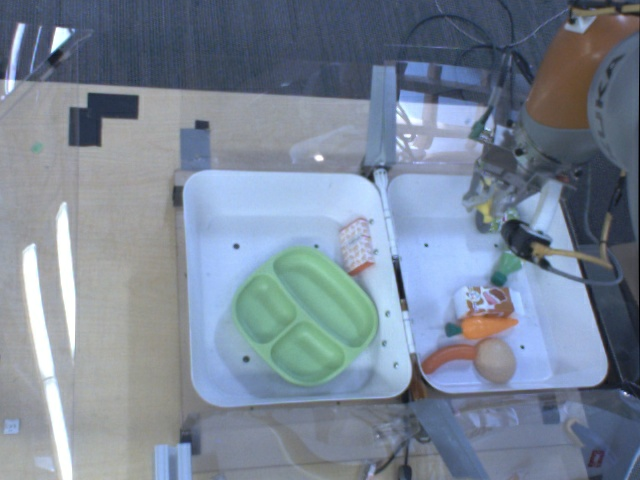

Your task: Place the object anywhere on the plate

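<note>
- The task doesn't say which object. The gripper (494, 206) hangs over the far end of the right bin (432, 253), and I can't tell from up here whether it's open, closed or carrying anything.
- Nothing is on the green plate (320, 298) yet. It sits in the left bin (210, 268), so I figure we're at the picking stage.
- The candidates are bunched at the near end of the right bin: a little green piece (508, 265) nearest the gripper, then a small carton (483, 299), a carrot (490, 325), an egg (494, 360) and a curved orange-red thing (450, 356).
- If it's the carrot, its long axis runs roughly left-right across the view, with the pointy end towards the bin's outer wall. I'd close across the short way, mid-body.
- The carton is touching the carrot and the egg is just beside it, so I'd come straight down to avoid nudging the neighbours.
- The green piece is too small for me to read its heading.
- There's also a snack packet (356, 245) in the left bin just beside the plate, long axis running roughly near-to-far.
- For the drop, I'd lift clear of the wall between the bins and aim for the plate's big compartment.
</note>
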